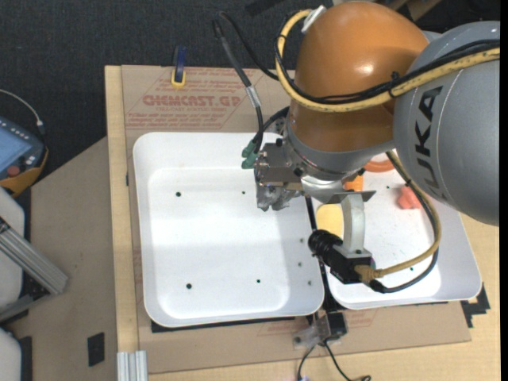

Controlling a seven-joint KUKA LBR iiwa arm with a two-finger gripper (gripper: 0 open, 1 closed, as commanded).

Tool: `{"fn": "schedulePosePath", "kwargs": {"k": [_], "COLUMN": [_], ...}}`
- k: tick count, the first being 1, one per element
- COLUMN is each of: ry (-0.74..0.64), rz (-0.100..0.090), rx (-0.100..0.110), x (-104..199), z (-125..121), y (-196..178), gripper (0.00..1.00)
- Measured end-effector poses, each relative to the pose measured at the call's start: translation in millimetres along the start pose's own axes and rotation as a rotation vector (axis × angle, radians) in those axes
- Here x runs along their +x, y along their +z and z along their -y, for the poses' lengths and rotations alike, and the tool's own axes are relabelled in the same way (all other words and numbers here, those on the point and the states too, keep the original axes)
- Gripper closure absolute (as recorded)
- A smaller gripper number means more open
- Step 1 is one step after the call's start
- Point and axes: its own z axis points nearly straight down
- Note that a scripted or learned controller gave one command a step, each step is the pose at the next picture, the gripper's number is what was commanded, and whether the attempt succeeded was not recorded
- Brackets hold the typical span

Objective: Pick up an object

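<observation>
- Orange and grey, the arm [373, 78] leans in from the right and covers much of the right bin [444, 280]
- White left bin [214, 244] lies on brown cardboard [198, 94] printed with red lettering; its floor shows a few small dark dots
- Gripper [270, 201] hangs over the left bin's right side, near the top, close to the seam between the bins; its tip is a dark metal cluster, and whether it is clenched or released cannot be told
- Nothing can be made out in its grasp
- Yellow object [329, 219] lies in the right bin, just below the wrist and partly hidden by a grey bracket [354, 228]
- Orange-pink piece [409, 198] lies further right in the same bin, beside the arm
- Black cable [238, 62] loops from the wrist toward the cardboard's top edge
- Blue clip [179, 68] sits at the cardboard's top edge
</observation>
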Motion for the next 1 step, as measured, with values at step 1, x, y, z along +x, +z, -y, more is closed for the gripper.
{"fn": "schedulePosePath", "kwargs": {"k": [1], "ry": [0.005], "rz": [-0.002], "rx": [-0.011], "x": [-19.9], "z": [-1.0], "y": [-37.1], "gripper": [1.0]}}
